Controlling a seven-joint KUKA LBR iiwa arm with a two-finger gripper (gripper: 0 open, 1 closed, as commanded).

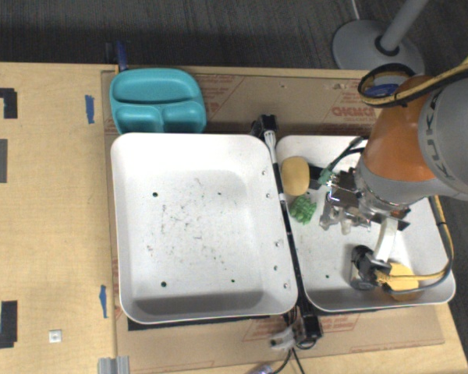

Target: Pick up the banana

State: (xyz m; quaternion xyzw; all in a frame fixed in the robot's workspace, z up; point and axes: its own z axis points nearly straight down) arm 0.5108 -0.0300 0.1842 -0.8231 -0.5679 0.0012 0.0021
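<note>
Camera view has the gripper point(339, 215) low in the right bin point(327, 280), likely lining up; its grip cannot be told, and the probable banana point(295, 175), a yellowish lump, lies just beside the gripper

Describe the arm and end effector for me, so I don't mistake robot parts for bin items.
The arm is a thick, rounded grey casing with dark lettering on its side. A wide orange band wraps it just above the wrist. Below that, the end effector is a small silvery metal assembly with dark fittings. A thin dark cable loops beside the wrist.
</note>
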